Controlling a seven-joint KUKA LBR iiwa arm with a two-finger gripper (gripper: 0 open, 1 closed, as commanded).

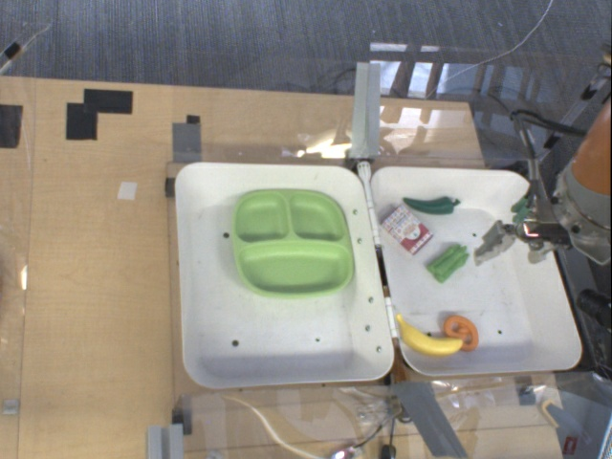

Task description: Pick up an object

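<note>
The gripper [499,241] hangs over the right bin [535,352], fingers a little spread, pinching nothing and touching no object. A green block [447,262] lies just beside it, left, near the red-white carton [405,229].

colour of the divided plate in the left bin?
Light green, three-compartment plastic plate; the camera view shows it.

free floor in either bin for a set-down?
Left bin: bare strip along the near wall below the green tray, plus its left margin. Right bin: open patch between green block and banana. Crowded by the divider: red-white box, dark green pepper.
</note>
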